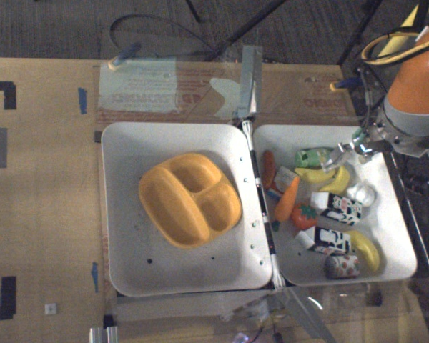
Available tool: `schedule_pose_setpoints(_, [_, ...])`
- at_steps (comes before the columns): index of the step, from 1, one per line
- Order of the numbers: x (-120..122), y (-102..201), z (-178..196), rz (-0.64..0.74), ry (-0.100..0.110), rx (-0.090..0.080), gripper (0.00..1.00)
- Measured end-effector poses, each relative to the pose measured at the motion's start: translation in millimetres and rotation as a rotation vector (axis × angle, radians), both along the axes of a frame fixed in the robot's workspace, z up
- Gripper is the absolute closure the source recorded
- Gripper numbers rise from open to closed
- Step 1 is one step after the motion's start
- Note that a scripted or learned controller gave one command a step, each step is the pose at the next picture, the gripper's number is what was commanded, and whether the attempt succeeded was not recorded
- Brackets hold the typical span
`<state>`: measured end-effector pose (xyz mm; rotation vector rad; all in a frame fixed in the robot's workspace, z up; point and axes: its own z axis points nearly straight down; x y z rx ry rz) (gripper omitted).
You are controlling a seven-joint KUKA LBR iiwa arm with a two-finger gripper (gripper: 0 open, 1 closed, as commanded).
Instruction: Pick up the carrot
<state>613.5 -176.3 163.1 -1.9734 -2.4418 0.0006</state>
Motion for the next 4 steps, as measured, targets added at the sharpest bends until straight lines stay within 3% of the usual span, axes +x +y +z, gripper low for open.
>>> schedule_pose_setpoints(1, [20, 68, -50, 0.070, 0.000, 0.000, 0.00])
schedule_pose_setpoints(2, [-3, 76, -65, 0.254, -0.033, -0.007, 0.00])
schedule_pose_setpoints(3, [-2, 75, -53, 0.252, -0.038, -0.009, 1.00])
schedule_pose_setpoints(4, [-1, 100, 31, 0.078, -0.005, -0.001, 1.00])
